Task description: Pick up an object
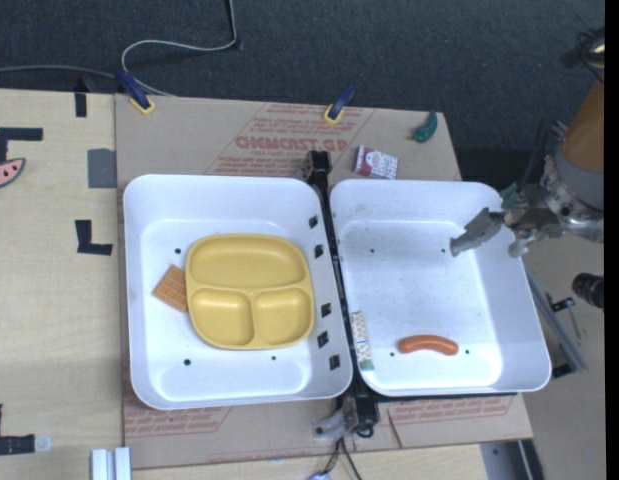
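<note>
An orange-red sausage (427,345) lies near the front of the right bin (509,368). In the left bin (149,368) a yellow divided plate (251,290) rests flat, and a brown waffle-like square (171,288) pokes out from under its left edge. My gripper (486,240) hangs over the right bin's back right part, well behind and to the right of the sausage. Its fingers (471,235) are spread open with nothing between them.
A small red-and-white packet (374,162) and a green clip (425,126) lie on the cardboard behind the right bin. Yellow clamps (338,106) hold the cardboard's back edge. A label strip (359,340) sticks to the right bin's left wall.
</note>
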{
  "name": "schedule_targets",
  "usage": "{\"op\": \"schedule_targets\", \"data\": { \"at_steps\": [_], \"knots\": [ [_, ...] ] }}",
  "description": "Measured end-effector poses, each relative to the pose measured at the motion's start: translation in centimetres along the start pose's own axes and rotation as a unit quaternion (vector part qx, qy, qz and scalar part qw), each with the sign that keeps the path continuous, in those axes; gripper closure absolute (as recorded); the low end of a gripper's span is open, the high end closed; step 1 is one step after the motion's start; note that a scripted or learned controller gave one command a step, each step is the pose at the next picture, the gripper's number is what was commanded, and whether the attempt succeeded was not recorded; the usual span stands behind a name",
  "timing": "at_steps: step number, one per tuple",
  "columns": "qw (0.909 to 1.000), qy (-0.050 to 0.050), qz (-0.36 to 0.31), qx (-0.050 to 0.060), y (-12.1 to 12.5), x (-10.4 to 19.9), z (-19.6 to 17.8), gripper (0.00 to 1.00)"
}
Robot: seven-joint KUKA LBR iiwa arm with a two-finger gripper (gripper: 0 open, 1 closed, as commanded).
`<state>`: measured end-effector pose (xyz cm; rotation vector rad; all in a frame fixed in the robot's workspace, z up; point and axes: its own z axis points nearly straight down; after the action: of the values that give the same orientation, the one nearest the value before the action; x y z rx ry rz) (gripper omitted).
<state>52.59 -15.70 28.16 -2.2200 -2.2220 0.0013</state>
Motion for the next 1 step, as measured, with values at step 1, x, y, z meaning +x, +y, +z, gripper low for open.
{"op": "schedule_targets", "data": {
  "at_steps": [1],
  "knots": [
    [1.0000, 0.001, 0.000, 0.001, -0.91, 0.13, 16.46, 0.00]
  ]
}}
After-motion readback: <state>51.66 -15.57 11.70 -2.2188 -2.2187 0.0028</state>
